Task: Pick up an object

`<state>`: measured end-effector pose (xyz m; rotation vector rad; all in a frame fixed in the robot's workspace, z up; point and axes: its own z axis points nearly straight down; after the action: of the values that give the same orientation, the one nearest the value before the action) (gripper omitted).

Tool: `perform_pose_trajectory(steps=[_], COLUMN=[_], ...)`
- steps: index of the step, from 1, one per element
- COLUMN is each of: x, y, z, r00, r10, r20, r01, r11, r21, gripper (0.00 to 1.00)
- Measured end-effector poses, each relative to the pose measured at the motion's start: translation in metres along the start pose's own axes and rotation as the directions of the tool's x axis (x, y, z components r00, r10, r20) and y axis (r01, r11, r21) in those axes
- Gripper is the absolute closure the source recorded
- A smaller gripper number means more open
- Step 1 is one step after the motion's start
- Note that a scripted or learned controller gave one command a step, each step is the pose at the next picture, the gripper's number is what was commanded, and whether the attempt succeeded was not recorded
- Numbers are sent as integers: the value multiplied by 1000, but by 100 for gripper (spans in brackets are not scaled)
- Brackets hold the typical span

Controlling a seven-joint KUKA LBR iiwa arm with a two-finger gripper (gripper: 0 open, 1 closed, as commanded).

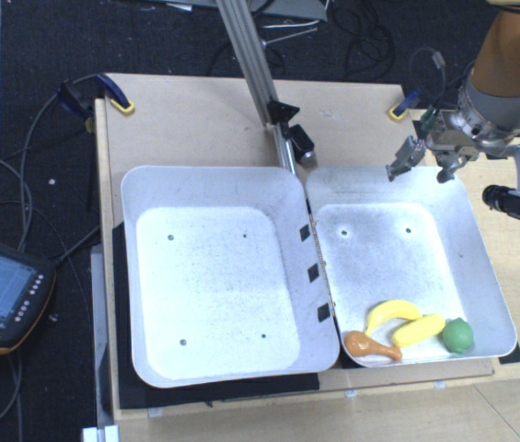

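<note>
Bananas (405, 321) lie untouched at lower right. Your gripper (422, 161) hangs upper right, jaws apart, holding nothing. You've grasped nothing yet.

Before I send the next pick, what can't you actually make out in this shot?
- Arm: cut off by the camera view's top and right edges.
- Orange object: too small to identify.
- Bananas: overlapping; one hides part of the other.
- Green ball: its contact with the bin wall is unclear.
</note>
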<state>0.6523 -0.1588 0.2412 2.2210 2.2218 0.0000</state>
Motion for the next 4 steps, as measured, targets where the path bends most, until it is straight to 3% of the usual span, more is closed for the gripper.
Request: perform_pose_trajectory(steps=[2, 3, 4], x=[11, 11, 11], y=[3, 2, 3], z=[122, 147, 135], r00=[1000, 1000, 1000], r10=[0, 0, -1], r20=[-1, 0, 0], r01=[0, 0, 1], r11=[1000, 1000, 1000], r21=[6, 2, -1], gripper=[0, 0, 100])
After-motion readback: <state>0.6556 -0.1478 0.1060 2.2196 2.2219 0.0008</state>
